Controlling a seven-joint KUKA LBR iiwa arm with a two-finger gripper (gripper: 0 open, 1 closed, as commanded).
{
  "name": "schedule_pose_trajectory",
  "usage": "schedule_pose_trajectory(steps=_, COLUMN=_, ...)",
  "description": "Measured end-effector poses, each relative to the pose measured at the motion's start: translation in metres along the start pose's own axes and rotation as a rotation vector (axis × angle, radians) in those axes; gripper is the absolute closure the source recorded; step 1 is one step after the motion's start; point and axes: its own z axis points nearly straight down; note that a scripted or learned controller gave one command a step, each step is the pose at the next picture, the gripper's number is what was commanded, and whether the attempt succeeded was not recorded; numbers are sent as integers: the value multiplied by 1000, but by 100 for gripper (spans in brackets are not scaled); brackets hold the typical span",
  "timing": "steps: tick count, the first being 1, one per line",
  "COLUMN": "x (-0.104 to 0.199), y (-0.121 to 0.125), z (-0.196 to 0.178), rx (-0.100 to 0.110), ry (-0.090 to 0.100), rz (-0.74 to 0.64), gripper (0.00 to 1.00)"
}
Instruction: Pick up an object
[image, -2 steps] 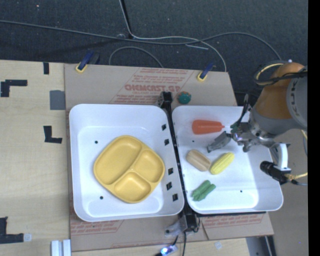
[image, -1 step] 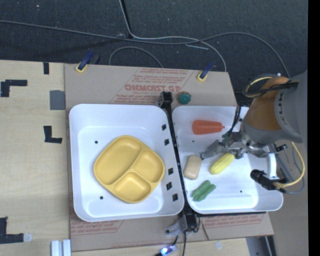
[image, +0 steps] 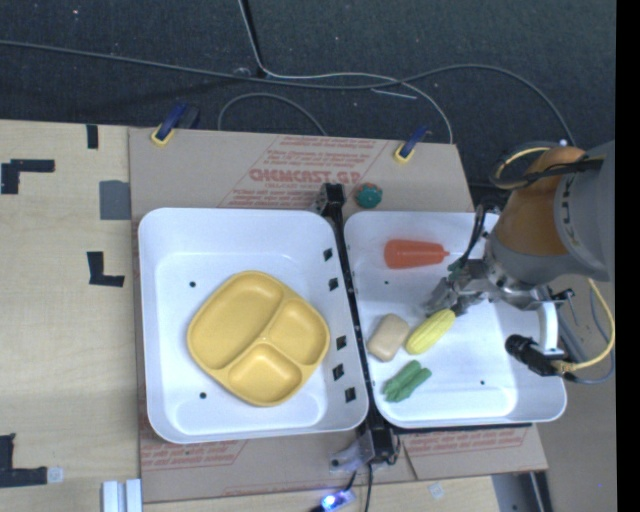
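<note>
One desk (image: 60, 330) of pale wood carries everything, and on it lies one sheet of brown cardboard (image: 300, 170) with red lettering, held at its far edge by two yellow and blue clamps (image: 172, 122). On the cardboard sit two shallow white bins side by side: the left bin (image: 170, 260) and the right bin (image: 500, 395), their inner walls touching along a line of black clips. One grey arm (image: 560, 220) with an orange band reaches in over the right bin's right edge. The left bin holds one yellow plate (image: 258, 337) with three compartments, lying near the bin's middle and turned at an angle to its walls. The right bin holds four small things. One orange carrot (image: 414, 254) lies near its far edge, pointing right. One yellow corn cob (image: 430, 330) lies near the middle, tilted, with its upper right end just at the gripper (image: 452, 293). One tan bread roll (image: 388, 337) lies just beside the corn on its left, close to the bin's left wall. One green pea pod (image: 406, 382) lies toward the near edge, below the roll and corn. The gripper sits low over the middle of the right bin, and whether its fingers are released or clenched cannot be told. One small teal ball (image: 370, 196) rests on the cardboard just beyond the bins' far edge.
</note>
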Motion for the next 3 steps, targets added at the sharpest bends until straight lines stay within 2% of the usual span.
schedule_pose_trajectory(steps=1, x=-6, y=8, z=-48, rx=-6, ry=0, rz=1, gripper=100)
schedule_pose_trajectory(steps=3, x=-14, y=6, z=-160, rx=-7, ry=-1, rz=0, gripper=100)
